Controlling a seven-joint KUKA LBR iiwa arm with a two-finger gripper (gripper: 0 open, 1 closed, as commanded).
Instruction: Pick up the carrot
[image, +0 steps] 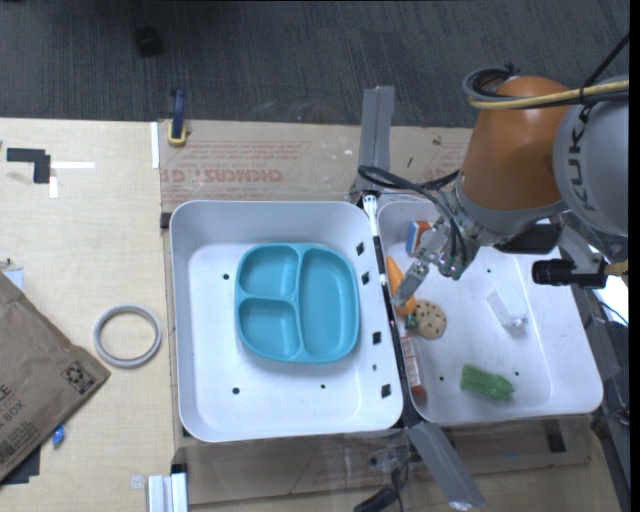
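you'll find the small orange carrot (396, 276) by the right white bin's (560, 390) left wall, long axis running near-to-far, under the gripper (408, 290); its grip you cannot tell.

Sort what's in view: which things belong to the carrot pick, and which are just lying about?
Job:
- carrot, right bin's left edge
- tool, right beside the carrot

Lying about:
- cookie
- green piece
- blue divided plate, left bin
- tape ring on the bench
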